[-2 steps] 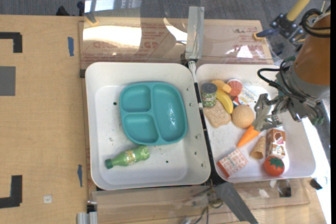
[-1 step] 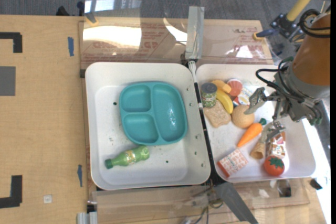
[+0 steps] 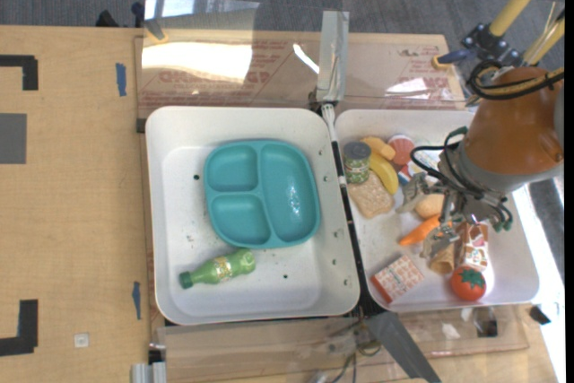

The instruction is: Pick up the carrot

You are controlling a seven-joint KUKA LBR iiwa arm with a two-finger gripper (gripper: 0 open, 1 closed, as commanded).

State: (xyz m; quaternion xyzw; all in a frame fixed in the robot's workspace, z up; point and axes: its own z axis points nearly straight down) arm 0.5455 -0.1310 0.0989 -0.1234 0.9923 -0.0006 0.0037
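1. Camera view shows the carrot (image 3: pixel 418 235) lying in the right bin (image 3: pixel 525 278), near its middle, tilted with one end toward the dividing wall and the other toward the gripper (image 3: pixel 451 224).
2. The gripper hangs low over the clutter just right of the carrot; its fingers are lost among the dark wrist parts and the packets below, so I cannot tell whether they are spread or pressed together, and nothing orange sits visibly between them.
3. Close neighbours matter: a pale bread-like piece (image 3: pixel 430 205) sits just above the carrot, a cone-shaped item (image 3: pixel 440 256) and a red-and-white packet (image 3: pixel 473 248) lie just beside its right end, and a small box (image 3: pixel 398 276) rests below.
4. A good grasp, in my judgement, closes across the carrot's narrow width at mid-length, with the fingers turned square to its long axis.
5. Coming straight down over that middle should keep the fingers clear of the bread piece and the cone.
6. Lift slowly; a smooth, tapered carrot may slip or pivot out.
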